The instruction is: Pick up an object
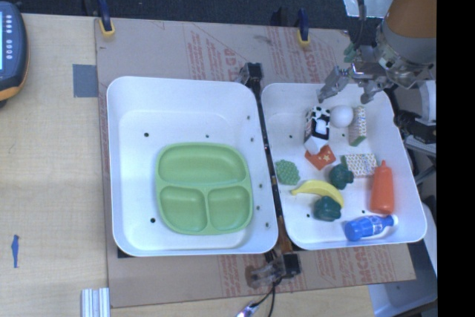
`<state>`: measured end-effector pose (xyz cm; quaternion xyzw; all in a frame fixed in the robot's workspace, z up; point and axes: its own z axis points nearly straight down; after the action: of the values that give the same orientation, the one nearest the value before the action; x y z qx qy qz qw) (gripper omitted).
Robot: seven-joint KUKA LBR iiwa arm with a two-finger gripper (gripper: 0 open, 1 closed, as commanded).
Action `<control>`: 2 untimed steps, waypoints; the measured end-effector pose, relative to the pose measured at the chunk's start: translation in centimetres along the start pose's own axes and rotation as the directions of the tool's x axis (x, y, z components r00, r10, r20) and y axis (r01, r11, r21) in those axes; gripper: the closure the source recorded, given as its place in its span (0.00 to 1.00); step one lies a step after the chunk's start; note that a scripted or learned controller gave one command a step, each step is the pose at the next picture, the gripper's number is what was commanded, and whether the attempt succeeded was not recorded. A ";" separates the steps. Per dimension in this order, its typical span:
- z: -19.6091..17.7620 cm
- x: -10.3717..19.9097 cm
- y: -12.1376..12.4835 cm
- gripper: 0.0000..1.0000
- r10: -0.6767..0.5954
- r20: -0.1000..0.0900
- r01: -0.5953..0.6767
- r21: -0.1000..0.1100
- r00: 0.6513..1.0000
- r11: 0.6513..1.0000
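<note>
Nearest the camera, the blue bottle lies untouched, while the pincer, fingers apart and holding nothing, hovers above the white ball, likely needing to descend.

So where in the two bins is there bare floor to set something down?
Left bin: a bare white floor rings the green tray, widest along the far side and the left wall. Right bin: bare only in the far-left corner and a strip beside the banana; its middle and right side are crowded with toys, from the white ball to the blue bottle.
</note>
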<state>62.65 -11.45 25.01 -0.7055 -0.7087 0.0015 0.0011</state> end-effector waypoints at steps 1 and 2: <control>14.3 -4.1 -3.9 0.00 0.004 -0.002 -0.004 0.015 1.000 1.000; 15.9 -1.4 1.4 0.00 -0.005 0.001 0.005 -0.003 1.000 1.000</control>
<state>63.98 -12.83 9.11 -0.7038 -0.7104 0.0007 -0.0002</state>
